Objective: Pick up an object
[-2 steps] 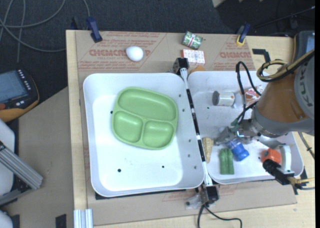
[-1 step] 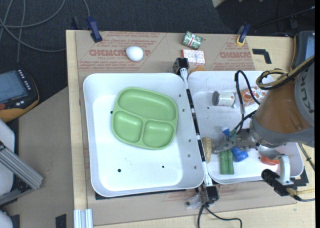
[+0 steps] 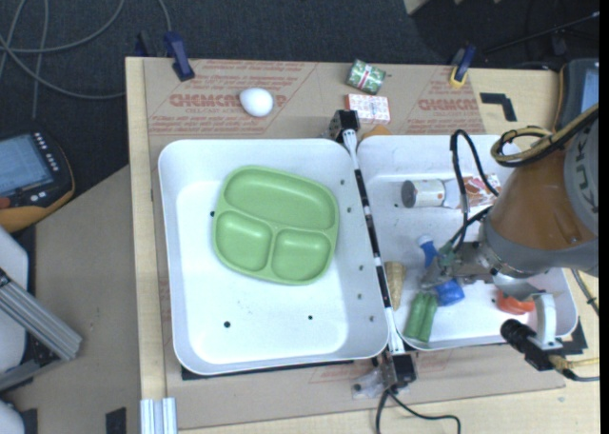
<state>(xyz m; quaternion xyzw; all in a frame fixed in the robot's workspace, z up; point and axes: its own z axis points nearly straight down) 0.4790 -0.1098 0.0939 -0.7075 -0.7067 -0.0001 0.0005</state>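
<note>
My gripper (image 3: 442, 275) is low in the right bin (image 3: 381, 161), near its front, reaching in from the right. Right at it lie a blue object (image 3: 447, 292) and a smaller blue piece (image 3: 428, 251). A green bottle (image 3: 419, 318) lies just in front and to the left, touching or nearly touching the blue object. A small orange item (image 3: 514, 305) sits to the gripper's right. At the back of the bin lie a white and grey cylinder (image 3: 423, 194) and a red-and-white packet (image 3: 478, 192), partly behind a cable. The arm hides the bin's right part.
The left bin (image 3: 190, 308) holds a green divided plate (image 3: 276, 225). On the cardboard behind the bins lie a white egg (image 3: 255, 101), a green can (image 3: 366, 75) and a small printed box (image 3: 368, 108). Blue clamps (image 3: 178, 56) (image 3: 461, 63) hold the cardboard's back edge.
</note>
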